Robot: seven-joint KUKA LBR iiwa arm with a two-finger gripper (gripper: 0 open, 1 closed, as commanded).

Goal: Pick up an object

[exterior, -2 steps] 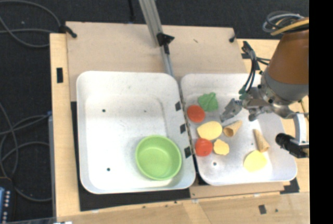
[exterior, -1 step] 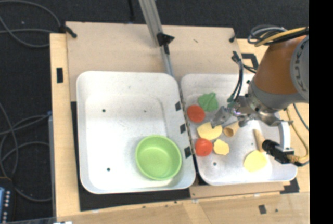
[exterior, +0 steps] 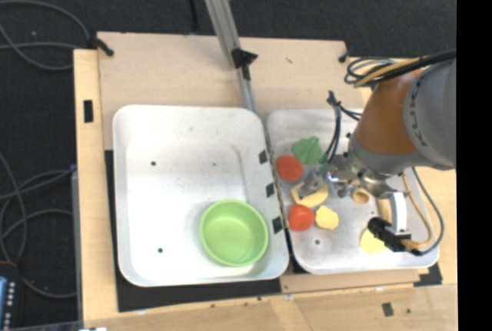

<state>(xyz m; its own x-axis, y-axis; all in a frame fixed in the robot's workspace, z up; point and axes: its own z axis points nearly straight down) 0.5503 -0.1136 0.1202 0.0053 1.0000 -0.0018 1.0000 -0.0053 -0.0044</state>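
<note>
While the arm reached in over the right bin [exterior: 307, 122], the end effector [exterior: 314, 187] hung low near that bin's left wall, directly above a pale yellow piece [exterior: 314, 200]. Whether it was apart or together could not be told. The piece lay just below it, slightly toward the bin's front edge, between two red balls [exterior: 290, 167], long axis roughly left to right.

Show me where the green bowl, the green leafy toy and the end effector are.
Green bowl [exterior: 234, 233]: camera view, on the middle of its inside.
Green leafy toy [exterior: 308, 149]: camera view, on its centre.
End effector [exterior: 314, 188]: camera view, at its tip above the yellow pieces.
</note>
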